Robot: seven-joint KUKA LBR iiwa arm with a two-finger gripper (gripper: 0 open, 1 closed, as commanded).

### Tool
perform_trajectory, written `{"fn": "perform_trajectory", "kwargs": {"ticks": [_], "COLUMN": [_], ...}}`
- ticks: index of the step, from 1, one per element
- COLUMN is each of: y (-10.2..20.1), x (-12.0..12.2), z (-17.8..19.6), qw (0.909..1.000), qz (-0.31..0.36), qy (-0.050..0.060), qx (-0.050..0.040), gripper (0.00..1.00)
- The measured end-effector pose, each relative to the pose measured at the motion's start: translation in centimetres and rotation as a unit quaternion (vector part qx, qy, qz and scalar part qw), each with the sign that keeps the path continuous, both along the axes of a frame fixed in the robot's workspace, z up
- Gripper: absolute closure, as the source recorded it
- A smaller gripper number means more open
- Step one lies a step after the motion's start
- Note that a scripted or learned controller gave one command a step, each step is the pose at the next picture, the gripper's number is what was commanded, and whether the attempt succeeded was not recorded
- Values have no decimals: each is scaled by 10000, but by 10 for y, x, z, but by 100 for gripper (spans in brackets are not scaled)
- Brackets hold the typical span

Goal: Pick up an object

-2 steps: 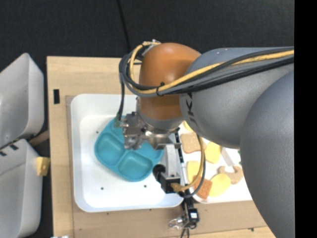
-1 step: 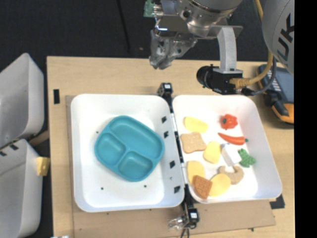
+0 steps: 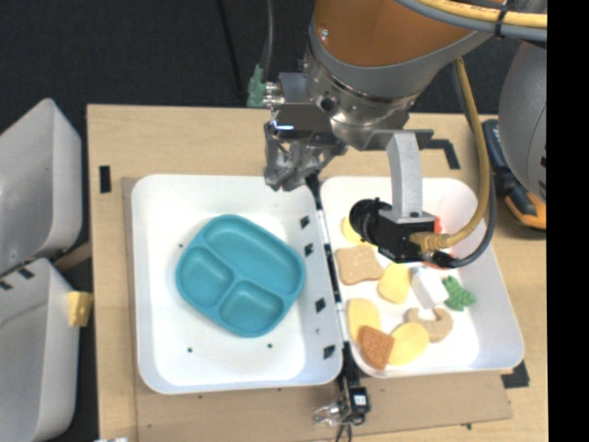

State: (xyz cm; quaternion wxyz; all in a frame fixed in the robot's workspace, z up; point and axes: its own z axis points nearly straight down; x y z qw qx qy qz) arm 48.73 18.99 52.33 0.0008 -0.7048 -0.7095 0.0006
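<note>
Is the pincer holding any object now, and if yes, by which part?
Nothing is seen held. The pincer hangs at the far rim of the left bin, apart from the blue tray.

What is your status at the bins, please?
Gripper above the divider's far end. Bread slice in right bin among food pieces. Blue plate in left bin.

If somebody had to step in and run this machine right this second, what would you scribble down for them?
End effector: at the far end of the wall between the two bins; no object seen in it.
Left bin: blue plate, lying flat.
Right bin: toy food, including toast, waffle and green piece.
Done: nothing picked up yet.
Left: choose an object, go down, grasp it, lift it.
</note>
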Motion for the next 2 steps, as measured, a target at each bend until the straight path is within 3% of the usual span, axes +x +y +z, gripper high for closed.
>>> {"fn": "perform_trajectory", "kwargs": {"ticks": [1,2], "y": [-65,-85], "x": [3,2], "z": [-16,-121], "qw": [10000,10000], "qz": [-59,-47], "qy": [-4,39], "qx": [-13,-22], "gripper": [100,100]}}
